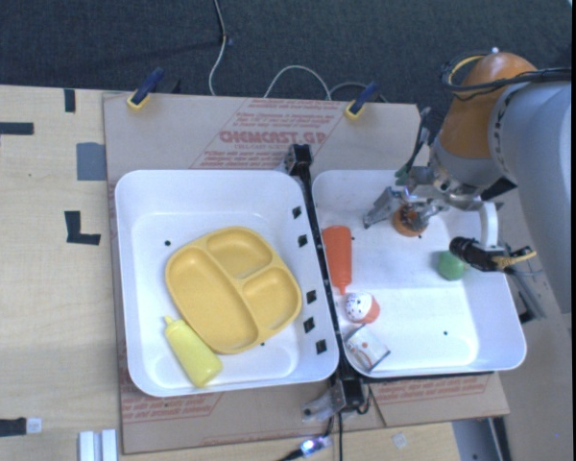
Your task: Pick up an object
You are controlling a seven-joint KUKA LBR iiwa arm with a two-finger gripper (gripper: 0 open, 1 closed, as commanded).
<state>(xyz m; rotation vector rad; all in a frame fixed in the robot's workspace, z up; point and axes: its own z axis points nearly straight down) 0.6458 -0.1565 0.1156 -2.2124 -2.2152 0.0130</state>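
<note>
My gripper (409, 203) hangs over the back of the right bin (480, 349), with the grey arm and its orange band (480, 104) reaching in from the right. A small round orange-brown object (410, 222) lies directly beneath the gripper, touching it or very close to it. A green ball-like object (450, 266) sits to the right of the gripper, near the bin's right wall. An orange carrot-shaped piece (338, 255) lies along the bin's left wall. A small white and orange toy (361, 306) rests in front of it.
The left bin (139, 209) holds a yellow divided plate (232, 286) and a yellow bottle (192, 351) at its front left. A small pale scrap (367, 351) lies in the right bin's front left corner. Clamps and a cable sit behind the bins.
</note>
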